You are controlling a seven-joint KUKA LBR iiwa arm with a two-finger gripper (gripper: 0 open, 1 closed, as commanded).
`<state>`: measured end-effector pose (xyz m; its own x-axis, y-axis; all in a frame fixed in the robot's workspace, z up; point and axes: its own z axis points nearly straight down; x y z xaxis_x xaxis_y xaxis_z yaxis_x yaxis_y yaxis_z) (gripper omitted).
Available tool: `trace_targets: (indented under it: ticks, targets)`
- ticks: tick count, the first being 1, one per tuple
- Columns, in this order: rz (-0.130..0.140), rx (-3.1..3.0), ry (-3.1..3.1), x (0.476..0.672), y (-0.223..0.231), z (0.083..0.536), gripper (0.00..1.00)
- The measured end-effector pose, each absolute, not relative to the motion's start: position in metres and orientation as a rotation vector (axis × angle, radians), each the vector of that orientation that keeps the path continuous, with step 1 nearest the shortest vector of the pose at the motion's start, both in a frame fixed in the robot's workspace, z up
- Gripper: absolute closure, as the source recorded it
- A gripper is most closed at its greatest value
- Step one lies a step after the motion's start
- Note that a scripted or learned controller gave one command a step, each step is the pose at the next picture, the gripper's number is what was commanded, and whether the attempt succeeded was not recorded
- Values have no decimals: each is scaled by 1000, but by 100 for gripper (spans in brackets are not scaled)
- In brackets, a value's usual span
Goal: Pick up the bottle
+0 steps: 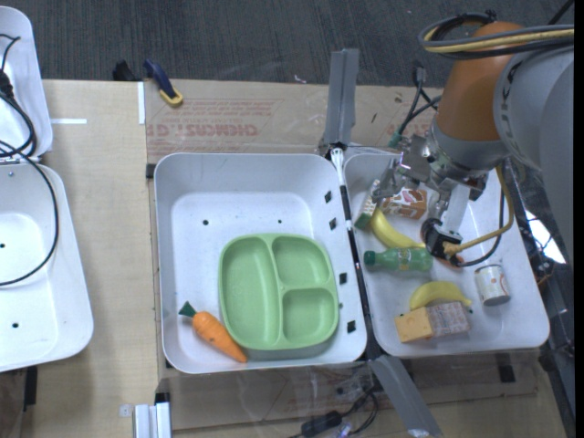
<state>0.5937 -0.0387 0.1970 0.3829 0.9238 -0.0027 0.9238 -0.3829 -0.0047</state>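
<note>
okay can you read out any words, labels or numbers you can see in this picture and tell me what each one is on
Red print on the cardboard sheet behind the bins: seen upside down and mirrored, too faint to read with confidence.
Label on the green bottle: too small to read.
Orange packet under the gripper: print blurred, unreadable.
White cup: markings too small to read.

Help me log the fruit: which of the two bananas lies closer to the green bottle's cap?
The upper banana, beside the bottle cap; the other banana lies lower, past the bottle's base, by the yellow block.
</note>
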Motion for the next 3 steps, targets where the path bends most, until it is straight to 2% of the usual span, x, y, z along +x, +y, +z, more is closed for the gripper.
trace_targets:
  ticks: [1, 2, 3]
  targets:
    - [7, -2702, -1598, 510, -11, 227, 0]
    - [9, -2718, -1570, 477, -39, 195, 0]
    - [14, -2720, -1565, 477, -40, 203, 100]
